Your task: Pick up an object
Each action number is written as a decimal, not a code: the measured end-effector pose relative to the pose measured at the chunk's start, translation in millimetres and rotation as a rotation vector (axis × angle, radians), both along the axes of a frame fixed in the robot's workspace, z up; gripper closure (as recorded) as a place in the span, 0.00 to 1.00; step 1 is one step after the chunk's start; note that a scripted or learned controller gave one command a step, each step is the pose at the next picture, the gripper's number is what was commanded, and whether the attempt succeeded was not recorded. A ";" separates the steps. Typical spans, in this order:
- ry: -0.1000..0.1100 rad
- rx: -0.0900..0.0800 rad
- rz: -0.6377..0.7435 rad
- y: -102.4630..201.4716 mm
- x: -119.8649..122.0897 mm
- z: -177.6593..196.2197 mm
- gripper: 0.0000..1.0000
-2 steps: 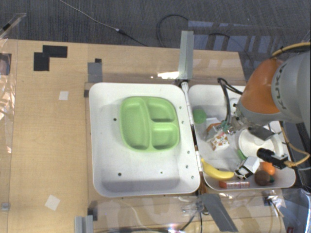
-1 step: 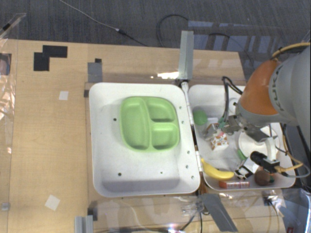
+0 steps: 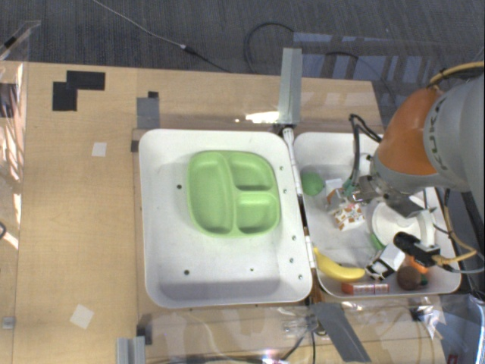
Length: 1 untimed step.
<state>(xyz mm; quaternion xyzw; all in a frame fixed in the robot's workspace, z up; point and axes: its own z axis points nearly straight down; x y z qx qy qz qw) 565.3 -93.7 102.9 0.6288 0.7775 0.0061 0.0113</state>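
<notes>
wood bench (image 3: 76, 226), two white bins, arm in from the right over the right bin (image 3: 322, 146). gripper (image 3: 362, 192) hangs low just right of a small patterned box (image 3: 348, 216); opening: can't tell, nothing seen held. box looks light and stiff, pinch its flat sides; banana (image 3: 339, 267) at the front is softer and curved.

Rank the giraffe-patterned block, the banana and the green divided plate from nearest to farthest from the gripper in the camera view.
Measured from the gripper, working in the right bin:
1. Giraffe-patterned block, just below the gripper in the right bin.
2. Banana, along that bin's near edge.
3. Green divided plate, over in the left bin.
</notes>
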 end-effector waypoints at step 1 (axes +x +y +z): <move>0.009 0.008 -0.003 76.3 21.9 115.3 1.00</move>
